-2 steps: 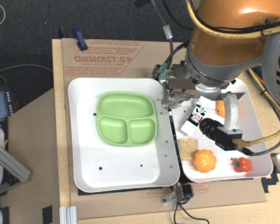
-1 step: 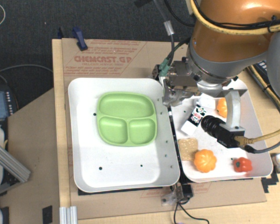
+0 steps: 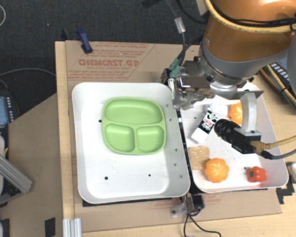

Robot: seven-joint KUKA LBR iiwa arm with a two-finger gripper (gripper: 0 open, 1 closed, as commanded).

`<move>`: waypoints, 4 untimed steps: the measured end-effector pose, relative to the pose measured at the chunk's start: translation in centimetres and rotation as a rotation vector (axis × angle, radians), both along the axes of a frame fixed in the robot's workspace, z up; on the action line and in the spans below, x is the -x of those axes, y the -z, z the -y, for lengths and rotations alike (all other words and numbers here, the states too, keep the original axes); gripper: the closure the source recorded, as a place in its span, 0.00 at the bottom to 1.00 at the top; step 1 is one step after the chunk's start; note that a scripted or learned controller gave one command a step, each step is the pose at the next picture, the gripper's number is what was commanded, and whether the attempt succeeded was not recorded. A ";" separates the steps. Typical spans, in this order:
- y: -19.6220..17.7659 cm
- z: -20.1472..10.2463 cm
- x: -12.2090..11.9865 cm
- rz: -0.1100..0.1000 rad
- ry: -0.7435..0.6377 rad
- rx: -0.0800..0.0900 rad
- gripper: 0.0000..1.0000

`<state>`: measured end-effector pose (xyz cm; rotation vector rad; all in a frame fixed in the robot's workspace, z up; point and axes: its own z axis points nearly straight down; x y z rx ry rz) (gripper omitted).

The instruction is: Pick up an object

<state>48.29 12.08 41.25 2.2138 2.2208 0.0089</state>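
The gripper [image 3: 186, 94] hangs over the far left corner of the right bin [image 3: 237, 180]; open or closed, I cannot tell. A pumpkin [image 3: 216, 170], pepper [image 3: 256, 174] and cracker [image 3: 198, 157] lie near its front edge.

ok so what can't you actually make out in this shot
1. Right bin, camera view: its far end is covered by the arm.
2. Orange item, camera view: partly hidden behind the arm's hardware, so its kind is unclear.
3. Black-and-white packet, camera view: print too small to read.
4. Red item, camera view: too small to identify.
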 end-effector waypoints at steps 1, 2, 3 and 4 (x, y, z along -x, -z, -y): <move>-1.0 -0.1 -0.1 0.002 -0.001 0.000 1.00; 0.5 7.5 0.4 -0.011 0.011 0.001 1.00; -0.6 7.0 0.3 -0.006 0.003 0.001 1.00; -1.7 6.9 0.2 -0.003 0.002 0.001 1.00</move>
